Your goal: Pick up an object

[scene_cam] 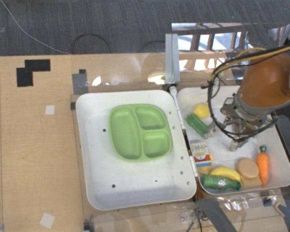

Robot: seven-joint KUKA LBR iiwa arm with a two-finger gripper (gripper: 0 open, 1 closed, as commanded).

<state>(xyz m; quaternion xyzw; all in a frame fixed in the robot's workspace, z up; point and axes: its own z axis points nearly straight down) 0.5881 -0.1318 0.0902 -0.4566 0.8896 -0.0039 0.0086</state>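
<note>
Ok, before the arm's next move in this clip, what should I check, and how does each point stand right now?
1. Objects within reach in the right bin: ok; carrot, banana, green bottle and small carton lie there.
2. Claw over the right bin: ok.
3. Claw holding anything: cannot tell; arm hides it.
4. Target singled out: not ok; objects crowd the near edge.
5. Left bin holds the green divided plate, apart from the arm: ok.

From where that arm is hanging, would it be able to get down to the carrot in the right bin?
Probably yes. The arm hangs over the right bin, and the carrot lies near the bin's lower right, with nothing on top of it. A round tan piece sits close beside it and might crowd the pincer.
</note>
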